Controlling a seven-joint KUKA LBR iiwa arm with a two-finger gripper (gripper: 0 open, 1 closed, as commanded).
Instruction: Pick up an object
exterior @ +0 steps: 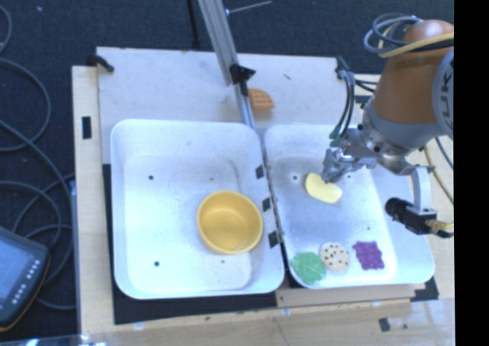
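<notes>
A pale yellow, banana-like piece (324,189) lies in the middle of the right bin (397,260). My gripper (333,172) hangs right over its upper right end, touching it or nearly so; I cannot make out whether it has hold of the piece. Along the right bin's front edge lie a green leafy piece (308,266), a round spotted cookie (333,256) and a purple piece (369,254). A yellow bowl (229,221) stands upright in the left bin (145,184), near its right wall.
A slanted metal post (221,39) rises from behind the wall between the bins. An orange object (261,99) lies on the bench beyond the bins. Cables and a black fitting (409,215) hang off the arm over the right bin's right rim.
</notes>
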